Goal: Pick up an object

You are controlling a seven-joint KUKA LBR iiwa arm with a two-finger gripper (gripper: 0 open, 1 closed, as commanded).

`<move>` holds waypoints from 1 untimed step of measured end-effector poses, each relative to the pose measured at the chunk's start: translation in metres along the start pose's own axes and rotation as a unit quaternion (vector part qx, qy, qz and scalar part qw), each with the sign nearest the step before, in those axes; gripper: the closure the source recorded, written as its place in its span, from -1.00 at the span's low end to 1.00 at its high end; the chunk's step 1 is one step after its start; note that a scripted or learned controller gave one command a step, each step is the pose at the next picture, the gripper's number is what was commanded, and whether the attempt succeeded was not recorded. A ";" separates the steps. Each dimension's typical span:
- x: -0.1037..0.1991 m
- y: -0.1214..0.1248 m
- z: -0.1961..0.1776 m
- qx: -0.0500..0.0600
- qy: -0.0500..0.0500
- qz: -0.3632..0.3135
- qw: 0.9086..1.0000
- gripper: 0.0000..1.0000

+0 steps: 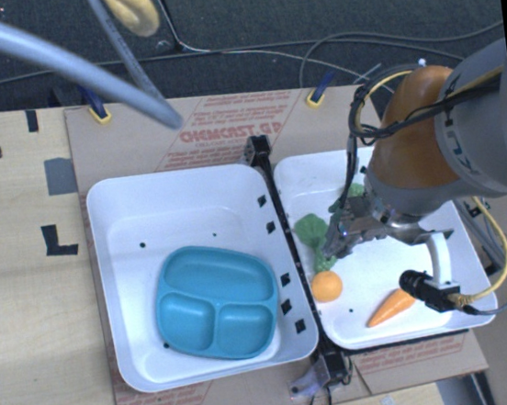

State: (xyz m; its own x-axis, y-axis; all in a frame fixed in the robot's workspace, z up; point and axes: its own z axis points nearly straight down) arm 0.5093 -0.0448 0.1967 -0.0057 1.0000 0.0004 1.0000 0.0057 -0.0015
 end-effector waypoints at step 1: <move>0.045 -0.003 0.002 0.000 0.000 0.000 1.000 1.00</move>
State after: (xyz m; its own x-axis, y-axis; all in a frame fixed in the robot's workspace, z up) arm 0.5063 0.0005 0.1951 -0.0057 1.0000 0.0013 1.0000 0.0057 -0.0024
